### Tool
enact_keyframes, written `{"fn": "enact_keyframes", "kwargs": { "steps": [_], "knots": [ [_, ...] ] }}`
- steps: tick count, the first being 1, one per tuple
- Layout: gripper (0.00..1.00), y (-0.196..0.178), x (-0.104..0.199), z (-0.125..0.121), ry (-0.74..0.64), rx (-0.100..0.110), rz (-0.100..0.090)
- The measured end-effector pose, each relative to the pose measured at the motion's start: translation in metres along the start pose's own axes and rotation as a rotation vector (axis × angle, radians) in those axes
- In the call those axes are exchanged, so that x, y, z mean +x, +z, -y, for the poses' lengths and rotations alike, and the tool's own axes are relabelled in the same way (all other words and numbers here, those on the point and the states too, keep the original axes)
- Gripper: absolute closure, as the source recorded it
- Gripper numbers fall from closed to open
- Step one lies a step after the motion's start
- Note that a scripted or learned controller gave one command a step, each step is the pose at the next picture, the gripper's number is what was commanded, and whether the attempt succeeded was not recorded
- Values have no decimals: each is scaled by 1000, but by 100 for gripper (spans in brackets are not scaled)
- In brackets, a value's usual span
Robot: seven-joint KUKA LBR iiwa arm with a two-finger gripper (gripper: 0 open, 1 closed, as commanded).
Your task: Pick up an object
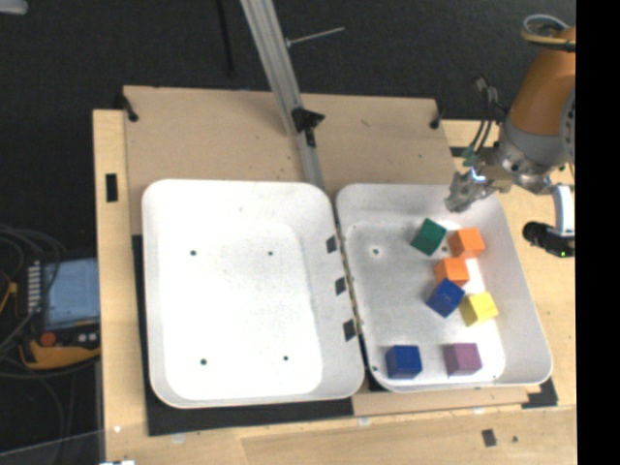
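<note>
Arm (pixel 542 85): orange band above grey wrist housing; thin dark cables along one side. End effector (pixel 465 194): small, pale grey metal, blurred.

One fixed camera looks down aslant on both bins (pixel 242 197).

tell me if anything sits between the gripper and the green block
Nothing visible does. The gripper hangs over the right bin near its far edge, and the green block lies just below-left of it, with only bare bin floor between.
</note>
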State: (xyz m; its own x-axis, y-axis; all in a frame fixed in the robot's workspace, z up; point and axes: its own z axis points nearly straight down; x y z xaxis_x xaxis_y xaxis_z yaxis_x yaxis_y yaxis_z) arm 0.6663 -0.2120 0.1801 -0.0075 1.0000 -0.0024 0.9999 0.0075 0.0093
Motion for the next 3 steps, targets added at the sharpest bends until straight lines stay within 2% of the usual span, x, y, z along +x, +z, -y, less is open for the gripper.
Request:
{"fn": "enact_keyframes", "kwargs": {
  "steps": [1,2,3],
  "knots": [
    [100,-53,-2,-2,-2,1,0],
    [100,-65,43,12,1,5,-2],
    [100,-57,98,26,1,10,-3]
  ]
}}
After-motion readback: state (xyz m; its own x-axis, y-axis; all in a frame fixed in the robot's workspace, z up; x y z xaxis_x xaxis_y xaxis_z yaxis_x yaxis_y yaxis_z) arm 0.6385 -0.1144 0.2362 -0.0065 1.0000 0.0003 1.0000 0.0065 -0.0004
